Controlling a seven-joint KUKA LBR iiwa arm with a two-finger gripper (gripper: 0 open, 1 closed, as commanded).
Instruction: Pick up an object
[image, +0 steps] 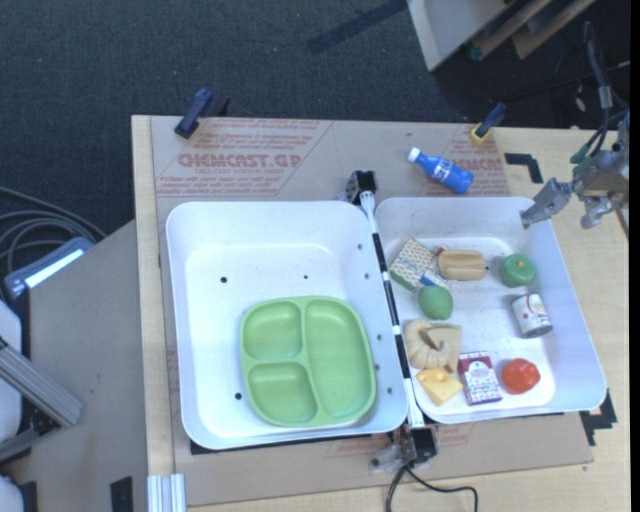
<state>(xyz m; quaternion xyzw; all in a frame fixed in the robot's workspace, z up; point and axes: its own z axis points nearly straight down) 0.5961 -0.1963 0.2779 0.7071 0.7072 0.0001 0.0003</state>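
Gripper (572, 203) spread wide, empty — over right bin (570, 300) far-right corner rim.

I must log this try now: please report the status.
Gripper open, above right bin's far right corner, holding nothing. Toys untouched in bin. Nothing in the way.

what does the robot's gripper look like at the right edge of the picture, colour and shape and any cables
The gripper is metallic grey, with two slim angular fingers splaying out from a small boxy body. A tan or brass-coloured patch sits on that body, and thin dark cables run up from it toward the top right. It is small and somewhat blurred, so no markings can be read.
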